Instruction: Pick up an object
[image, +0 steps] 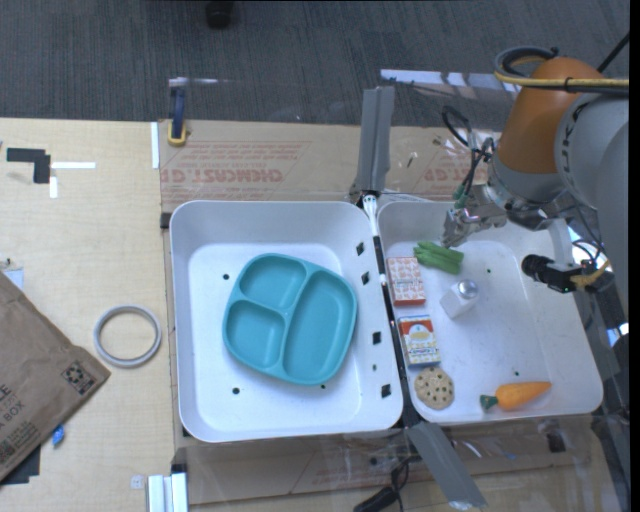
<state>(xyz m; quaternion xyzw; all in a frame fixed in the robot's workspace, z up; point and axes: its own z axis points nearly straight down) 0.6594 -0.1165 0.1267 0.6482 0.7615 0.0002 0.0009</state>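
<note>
The grey two-finger gripper (458, 226) hangs low at the right white bin's (560, 395) back edge, just above the green bean-shaped toy (440, 257). Whether it touches or grips the toy cannot be told from here.
</note>
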